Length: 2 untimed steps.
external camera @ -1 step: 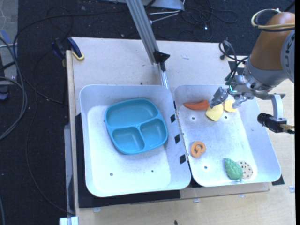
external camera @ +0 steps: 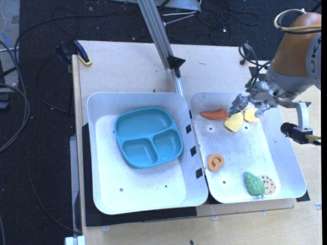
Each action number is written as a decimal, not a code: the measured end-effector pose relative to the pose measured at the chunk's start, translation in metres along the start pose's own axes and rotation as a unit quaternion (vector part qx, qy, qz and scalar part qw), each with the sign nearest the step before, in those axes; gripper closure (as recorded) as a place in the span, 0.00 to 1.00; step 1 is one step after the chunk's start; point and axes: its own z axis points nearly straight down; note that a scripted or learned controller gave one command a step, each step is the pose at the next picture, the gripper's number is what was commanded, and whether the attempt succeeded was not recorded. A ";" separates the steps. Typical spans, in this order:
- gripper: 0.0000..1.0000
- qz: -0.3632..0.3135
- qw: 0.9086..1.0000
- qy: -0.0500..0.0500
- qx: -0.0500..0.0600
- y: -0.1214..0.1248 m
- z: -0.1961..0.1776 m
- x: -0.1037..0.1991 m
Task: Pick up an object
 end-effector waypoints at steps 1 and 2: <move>0.00 0.001 1.000 0.000 0.002 0.000 0.043 0.002; 0.00 0.001 1.000 0.000 0.003 -0.008 0.095 0.010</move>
